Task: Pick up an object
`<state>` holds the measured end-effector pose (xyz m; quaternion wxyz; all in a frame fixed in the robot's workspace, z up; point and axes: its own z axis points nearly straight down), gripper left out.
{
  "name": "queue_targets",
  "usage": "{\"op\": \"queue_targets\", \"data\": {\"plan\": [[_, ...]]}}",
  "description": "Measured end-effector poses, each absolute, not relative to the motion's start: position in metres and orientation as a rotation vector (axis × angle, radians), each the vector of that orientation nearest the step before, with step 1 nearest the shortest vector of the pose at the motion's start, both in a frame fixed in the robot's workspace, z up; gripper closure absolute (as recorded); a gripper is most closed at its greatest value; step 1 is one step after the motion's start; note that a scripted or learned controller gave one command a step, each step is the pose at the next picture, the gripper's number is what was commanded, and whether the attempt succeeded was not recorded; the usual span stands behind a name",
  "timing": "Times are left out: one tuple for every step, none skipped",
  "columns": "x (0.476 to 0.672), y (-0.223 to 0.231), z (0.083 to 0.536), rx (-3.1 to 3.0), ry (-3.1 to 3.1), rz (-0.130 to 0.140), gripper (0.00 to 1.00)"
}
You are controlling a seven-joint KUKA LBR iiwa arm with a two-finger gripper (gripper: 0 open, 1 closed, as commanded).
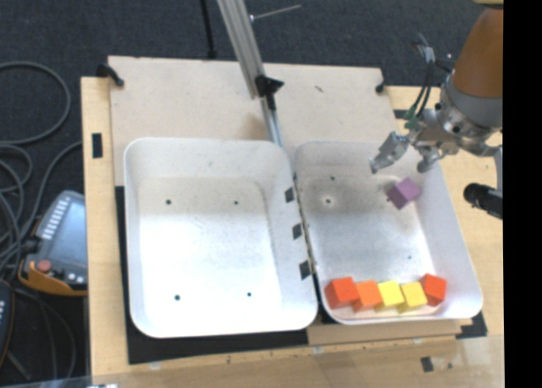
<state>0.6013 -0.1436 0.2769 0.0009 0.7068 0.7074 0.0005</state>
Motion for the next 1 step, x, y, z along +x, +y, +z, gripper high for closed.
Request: {"op": "queue_targets", "data": {"plan": [[0.548, -0.2064, 0.205, 2.231, 2.216, -0.009, 0.0]]}}
